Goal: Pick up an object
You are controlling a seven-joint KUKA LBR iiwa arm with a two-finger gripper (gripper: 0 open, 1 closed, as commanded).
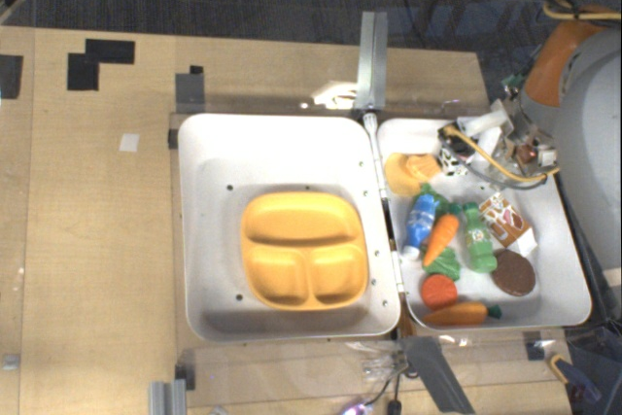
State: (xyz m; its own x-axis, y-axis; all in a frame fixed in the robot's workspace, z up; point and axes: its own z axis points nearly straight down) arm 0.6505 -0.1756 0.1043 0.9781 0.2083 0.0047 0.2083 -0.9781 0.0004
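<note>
**Two bins, fingers low in the right one**

Two white bins sit side by side on the table (pixel 87 238); the left bin (pixel 209 209) holds a yellow tray (pixel 304 248); the right bin (pixel 559 258) holds the small things. The arm (pixel 583 83) reaches in from the right, and its gripper (pixel 455 149) hangs over the far left part of that bin; whether the fingers stand wide or narrow I cannot tell. Just beside them, toward the near side, lies a yellow lump (pixel 410 172); nothing shows between the fingers. Nearer lie a blue bottle (pixel 421 221), a carrot (pixel 440 238), a green bottle (pixel 479 243), a brown disc (pixel 513 273), a red ball (pixel 439 291) and a second carrot (pixel 457 313).
</note>
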